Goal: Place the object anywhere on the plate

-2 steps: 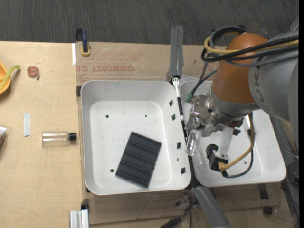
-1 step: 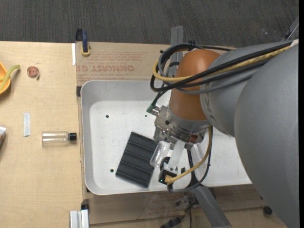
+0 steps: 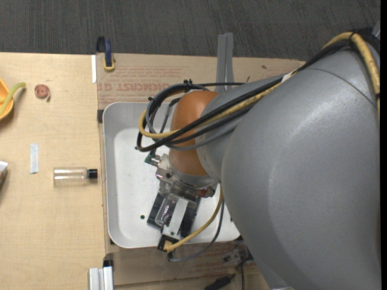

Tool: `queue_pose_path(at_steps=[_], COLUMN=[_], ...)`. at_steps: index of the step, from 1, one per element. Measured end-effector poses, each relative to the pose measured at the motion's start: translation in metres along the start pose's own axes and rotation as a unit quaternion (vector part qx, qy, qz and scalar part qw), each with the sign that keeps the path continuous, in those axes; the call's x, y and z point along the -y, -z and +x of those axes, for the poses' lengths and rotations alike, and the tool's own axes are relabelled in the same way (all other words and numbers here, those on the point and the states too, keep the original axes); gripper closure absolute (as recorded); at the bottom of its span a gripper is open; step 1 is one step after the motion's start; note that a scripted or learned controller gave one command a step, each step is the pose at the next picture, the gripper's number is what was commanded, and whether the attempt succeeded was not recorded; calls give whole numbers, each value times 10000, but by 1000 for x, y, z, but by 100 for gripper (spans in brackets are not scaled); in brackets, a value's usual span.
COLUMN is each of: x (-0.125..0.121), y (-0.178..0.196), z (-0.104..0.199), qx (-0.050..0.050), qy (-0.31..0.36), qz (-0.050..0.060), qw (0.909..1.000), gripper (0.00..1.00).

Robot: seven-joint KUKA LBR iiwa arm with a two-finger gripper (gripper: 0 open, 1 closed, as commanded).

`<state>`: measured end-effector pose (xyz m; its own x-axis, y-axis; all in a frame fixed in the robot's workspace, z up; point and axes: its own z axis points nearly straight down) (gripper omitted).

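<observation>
My gripper [image 3: 171,215] reaches down into the white bin [image 3: 121,162], close to its near wall and low over the floor. The dark gripper body points toward the bin's front edge. The orange band of the wrist [image 3: 190,122] sits above it, with black and yellow cables looping around. The grey arm [image 3: 302,174] covers the right half of the bin and everything further right. A tiny dark speck [image 3: 142,217] lies on the bin floor just left of the gripper. What lies under the gripper is hidden.
On the wooden bench left of the bin lie a clear bottle with a black cap [image 3: 74,174], a small white strip [image 3: 34,159], a reddish disc [image 3: 41,91] and a yellow object [image 3: 6,98] at the edge. A blue clamp [image 3: 106,53] stands behind the bin.
</observation>
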<state>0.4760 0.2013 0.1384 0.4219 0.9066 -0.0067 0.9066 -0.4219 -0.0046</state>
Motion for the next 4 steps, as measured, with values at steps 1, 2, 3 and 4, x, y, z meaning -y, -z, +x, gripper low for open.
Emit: queue_pose_path(at_steps=[1,2,3,4], x=[-67,-23,-5,-5], y=[51,64,-45,-44], z=[-142,-49,-9,-9], qx=[-16,-8,-11,-16], qy=[-2349,-2034,-1286,-1280], qz=[-5,-4,-1,3], qw=[9720,9791,9917,9918], gripper=[100,100,100,0])
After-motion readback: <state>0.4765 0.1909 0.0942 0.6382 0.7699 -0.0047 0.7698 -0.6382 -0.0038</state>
